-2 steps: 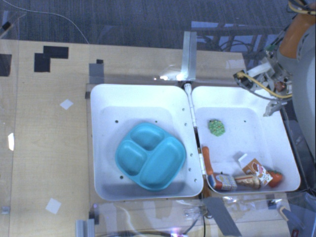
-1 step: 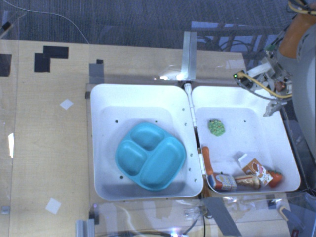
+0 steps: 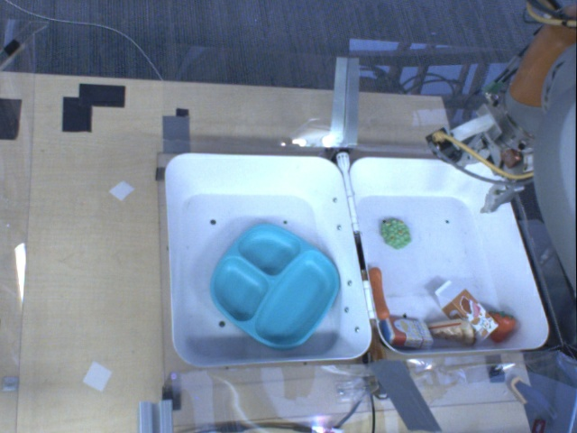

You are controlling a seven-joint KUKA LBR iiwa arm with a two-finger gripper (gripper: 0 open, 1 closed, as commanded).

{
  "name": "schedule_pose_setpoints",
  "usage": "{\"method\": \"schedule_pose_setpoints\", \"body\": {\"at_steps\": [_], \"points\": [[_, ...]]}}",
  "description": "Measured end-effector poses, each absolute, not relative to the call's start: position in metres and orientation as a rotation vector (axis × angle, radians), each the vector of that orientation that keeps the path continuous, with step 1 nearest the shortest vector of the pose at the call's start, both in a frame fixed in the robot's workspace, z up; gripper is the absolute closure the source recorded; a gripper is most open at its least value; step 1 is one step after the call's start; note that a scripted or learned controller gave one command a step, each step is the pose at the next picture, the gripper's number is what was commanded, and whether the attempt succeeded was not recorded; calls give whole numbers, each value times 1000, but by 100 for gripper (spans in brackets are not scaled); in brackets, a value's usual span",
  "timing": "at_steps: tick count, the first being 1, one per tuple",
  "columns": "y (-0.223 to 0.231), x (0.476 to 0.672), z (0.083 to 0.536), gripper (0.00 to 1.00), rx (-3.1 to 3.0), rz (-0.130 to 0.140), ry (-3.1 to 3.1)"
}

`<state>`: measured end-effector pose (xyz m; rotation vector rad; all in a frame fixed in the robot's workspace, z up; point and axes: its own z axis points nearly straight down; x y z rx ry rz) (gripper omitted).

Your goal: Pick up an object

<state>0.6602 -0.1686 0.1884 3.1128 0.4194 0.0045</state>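
The right bin (image 3: 424, 188) holds a small green bumpy ball (image 3: 395, 233) near its middle. Along its near edge lie an orange stick-shaped item (image 3: 378, 296), a small box (image 3: 411, 333), an orange-brown snack packet (image 3: 469, 314), a red piece (image 3: 506, 326) and a small white scrap (image 3: 442, 289). My gripper (image 3: 494, 198) hangs over the right bin's far right corner, well away from the ball and from the pile. Nothing is seen held in it.
In the left bin (image 3: 194, 197) lies a blue divided plate (image 3: 275, 284). A metal post (image 3: 346, 97) stands behind the divider between the bins. The arm's grey body and orange band (image 3: 541, 57) fill the upper right.
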Motion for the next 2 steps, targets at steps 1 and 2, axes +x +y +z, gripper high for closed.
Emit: {"method": "schedule_pose_setpoints", "body": {"at_steps": [1,2], "points": [[-169,660,188,0,3113,4,419],[-169,660,188,0,3113,4,419]]}}
